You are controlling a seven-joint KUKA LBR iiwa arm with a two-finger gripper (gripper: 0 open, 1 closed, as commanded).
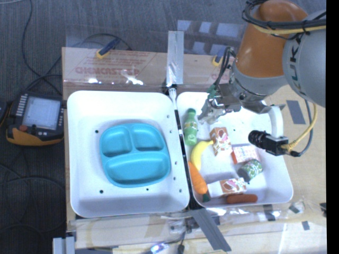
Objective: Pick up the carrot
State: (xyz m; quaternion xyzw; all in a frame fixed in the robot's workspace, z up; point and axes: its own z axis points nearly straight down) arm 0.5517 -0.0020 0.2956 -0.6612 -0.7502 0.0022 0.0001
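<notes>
**Orange wrist band above the right bin, carrot untouched**

Orange band, the arm's highest part and so the nearest to the overhead camera, sits over the far right corner of the right bin. Below it the gripper points down and leftward into the far end of that bin. Its metal fingers are small and partly lost against the wrist hardware; nothing can be seen between them, and how far apart the jaws stand cannot be told.

Just beside the gripper lies a green bottle, set along the bin's left wall. Next along that wall comes a banana, then the carrot, which rests at a slant in the near-left part of the bin, its thick end touching or almost touching the banana. The carrot is well apart from the gripper.

Small cartons and a sausage are scattered over the rest of the bin floor, apparently as distractors. The left bin holds a blue tray.

Judged from this layout, the grasp has not begun: the arm must travel toward the near wall, and the carrot's closeness to wall and banana leaves little room for the fingers.
</notes>
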